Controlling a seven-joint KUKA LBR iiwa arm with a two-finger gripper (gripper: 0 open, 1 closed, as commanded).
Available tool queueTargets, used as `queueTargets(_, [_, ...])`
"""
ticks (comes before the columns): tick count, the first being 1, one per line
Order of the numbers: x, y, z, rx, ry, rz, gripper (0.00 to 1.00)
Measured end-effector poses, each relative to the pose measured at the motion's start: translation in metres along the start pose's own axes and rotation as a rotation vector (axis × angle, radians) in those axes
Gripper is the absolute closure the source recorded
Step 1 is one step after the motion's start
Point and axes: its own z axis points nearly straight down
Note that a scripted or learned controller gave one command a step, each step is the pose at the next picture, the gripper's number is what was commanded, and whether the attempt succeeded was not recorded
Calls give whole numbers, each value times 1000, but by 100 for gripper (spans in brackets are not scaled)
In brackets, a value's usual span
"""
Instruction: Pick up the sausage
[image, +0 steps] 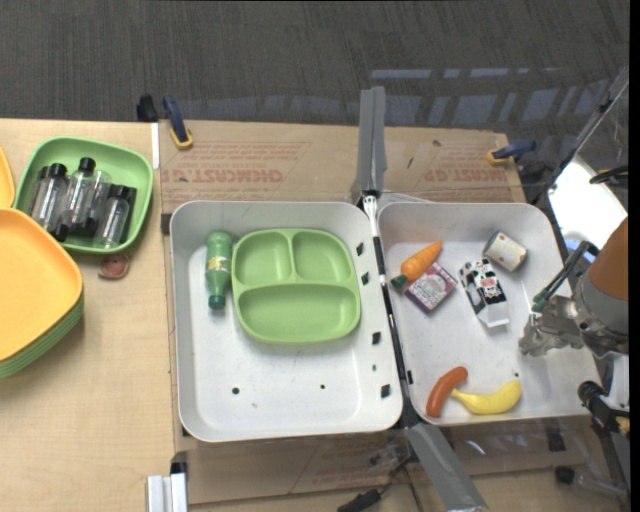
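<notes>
The gripper (540, 335) hangs over the right-hand edge of the right bin (470, 212), metal parts pointing in toward the bin floor; whether it is spread or closed I cannot tell, and nothing can be seen in its grasp. Taking the right bin as the landmark, the sausage (445, 390) lies on its floor near the front wall, a short orange-red link set at a slant, its upper end just beside or touching the stem end of a yellow banana (490, 399) that lies along the same front wall. That closeness matters: a grasp probably needs to come down across the sausage's middle or lower end, away from the banana, so it does not catch both. The gripper sits up and to the right of the sausage, apart from it, so the pick looks not yet begun. Further back in the same bin lie a carrot (421, 260), a small purple-and-white packet (431, 289), a black-and-white cow figure (486, 288) and a pale cylinder-shaped item (505, 251), all well apart from the sausage. The left bin (275, 400) holds a green divided plate (296, 284) with a green bottle (218, 267) beside it.
</notes>
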Motion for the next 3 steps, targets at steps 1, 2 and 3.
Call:
queueTargets(1, [39,35,0,0,-1,54,100])
queueTargets(2, [20,-6,0,0,0,39,100])
queueTargets(3, [3,-3,0,0,0,176,100])
